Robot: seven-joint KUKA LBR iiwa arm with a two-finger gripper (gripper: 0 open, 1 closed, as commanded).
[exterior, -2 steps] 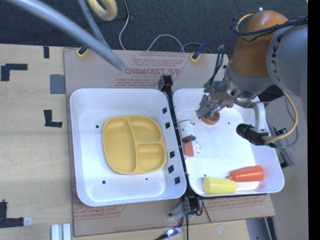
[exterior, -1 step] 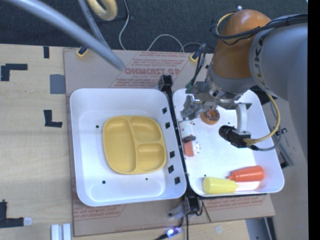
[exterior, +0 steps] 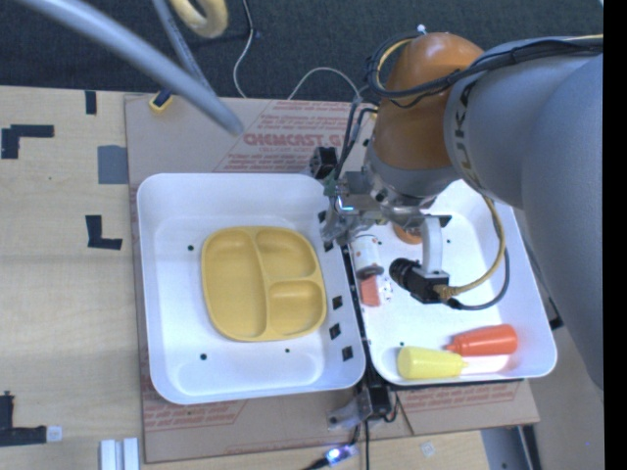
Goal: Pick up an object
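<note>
Counter (exterior: 59,292) pale wood, cardboard sheet under two shallow white bins. Nearest, in right bin (exterior: 534,355) front edge: yellow cone-shaped plastic piece (exterior: 429,363), just beside it orange carrot-shaped toy (exterior: 483,341) over white strip. Left bin (exterior: 162,262) holding yellow three-compartment plastic tray (exterior: 263,282), lying flat. Farther in, tool (exterior: 367,262) low over right bin's left side, near divider; finger spacing impossible to tell. Small orange-red block (exterior: 369,290) directly beneath. Grey arm with orange band (exterior: 421,96) behind.
</note>
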